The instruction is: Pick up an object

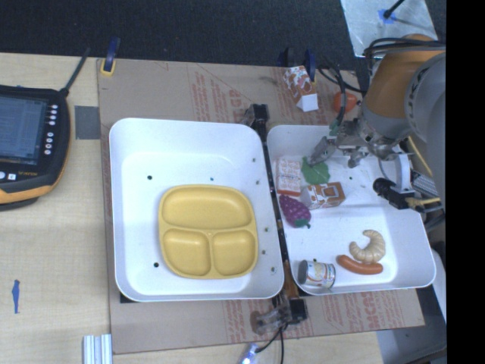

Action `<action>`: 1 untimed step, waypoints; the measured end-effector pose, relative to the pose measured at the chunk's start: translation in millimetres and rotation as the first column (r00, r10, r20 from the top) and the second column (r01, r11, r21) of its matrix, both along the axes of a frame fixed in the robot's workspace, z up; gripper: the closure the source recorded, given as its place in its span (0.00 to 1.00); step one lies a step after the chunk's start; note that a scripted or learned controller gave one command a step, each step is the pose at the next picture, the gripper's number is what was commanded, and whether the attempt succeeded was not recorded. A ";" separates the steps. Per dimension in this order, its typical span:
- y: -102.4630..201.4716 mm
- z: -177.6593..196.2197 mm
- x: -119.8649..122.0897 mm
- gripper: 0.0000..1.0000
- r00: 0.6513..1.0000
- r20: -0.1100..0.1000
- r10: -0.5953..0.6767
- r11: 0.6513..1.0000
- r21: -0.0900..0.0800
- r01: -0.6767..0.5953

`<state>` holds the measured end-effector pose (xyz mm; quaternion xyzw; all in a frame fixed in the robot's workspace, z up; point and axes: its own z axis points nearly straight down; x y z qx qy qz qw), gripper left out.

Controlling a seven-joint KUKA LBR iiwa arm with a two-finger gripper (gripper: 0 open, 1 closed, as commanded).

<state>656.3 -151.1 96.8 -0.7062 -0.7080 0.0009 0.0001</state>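
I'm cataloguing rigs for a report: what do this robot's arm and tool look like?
The arm is thick and rounded, grey with an orange band above the wrist. At its end sits a small metallic grey tool of slim dark parts. Black cables run by it, and a black block sits beside the wrist.

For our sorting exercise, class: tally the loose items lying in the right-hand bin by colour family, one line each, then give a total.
Red or orange: 2, the sausage and the red-and-white packet
Brown or tan: 2, the croissant and the brown carton
Green: 1, the green item
Purple: 1, the grapes
Silver: 1, the can
Total: 7
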 end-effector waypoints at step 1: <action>42.6 -5.0 -0.2 0.00 1.000 -0.004 0.004 1.000 0.000 -0.004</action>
